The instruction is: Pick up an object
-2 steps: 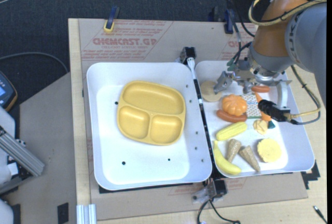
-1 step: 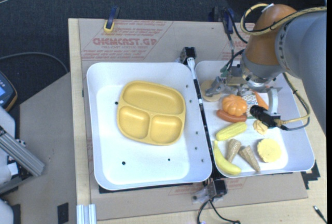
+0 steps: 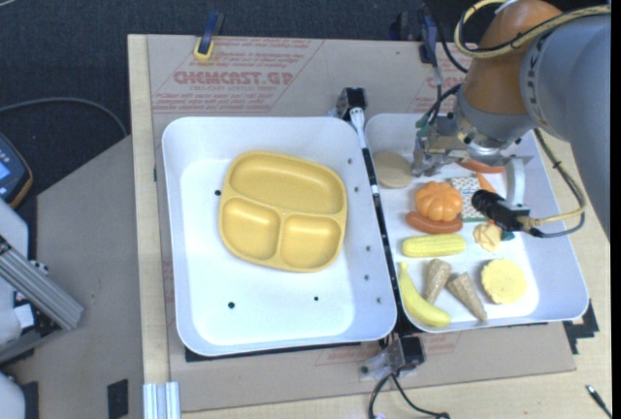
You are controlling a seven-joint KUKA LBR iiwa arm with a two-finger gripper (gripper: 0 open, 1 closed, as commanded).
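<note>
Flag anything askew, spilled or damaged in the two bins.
Nothing stands out. The yellow tray lies flat in the left bin; the pumpkin, banana and cones lie loose but contained in the right bin.

The arm (image 3: pixel 572 58) is a thick, smooth grey tube with a glossy orange band (image 3: pixel 505 63) above the wrist. A yellow cable (image 3: pixel 475 15) loops over that band, and thin black cables (image 3: pixel 553 213) trail from the metal-grey gripper (image 3: pixel 432 155).
</note>
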